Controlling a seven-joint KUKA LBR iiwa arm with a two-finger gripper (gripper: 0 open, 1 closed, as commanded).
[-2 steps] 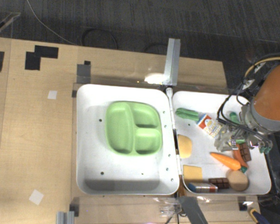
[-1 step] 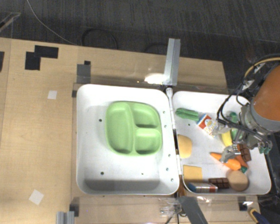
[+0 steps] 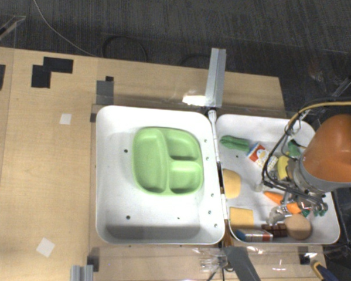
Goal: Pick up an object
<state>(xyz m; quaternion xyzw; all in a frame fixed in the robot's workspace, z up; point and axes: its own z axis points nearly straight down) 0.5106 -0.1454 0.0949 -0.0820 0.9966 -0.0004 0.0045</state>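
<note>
Gripper [image 3: 283,212] sits low over the front right corner of the right bin [image 3: 329,236], hanging under the orange band [image 3: 338,148] of the arm, and its metal tip hovers just above a cluster of small things; whether the jaws stand wide or narrow I cannot tell, since cables and the wrist body cover them, and nothing can be seen held. Nearest the front wall lies a dark red marker-like stick [image 3: 258,234], its long axis running left to right along the wall, with a tan rounded block [image 3: 299,227] just beside its right end, directly under and slightly right of the gripper tip; that block looks like the likeliest target, lying almost straight below. An orange piece [image 3: 273,197] lies just behind the tip, partly under the cables. To the left, near the divider, a square yellow sponge [image 3: 241,216] and, farther back, a pale yellow rounded object [image 3: 232,183] stand well apart from the tip. Crowding is the trouble: stick, block and front wall sit close together, so a descent could catch two at once. Farther back lie a red-and-white carton [image 3: 257,153] and a green object [image 3: 234,142]. In the left bin [image 3: 109,180] rests a green divided tray [image 3: 167,160], well away.
</note>
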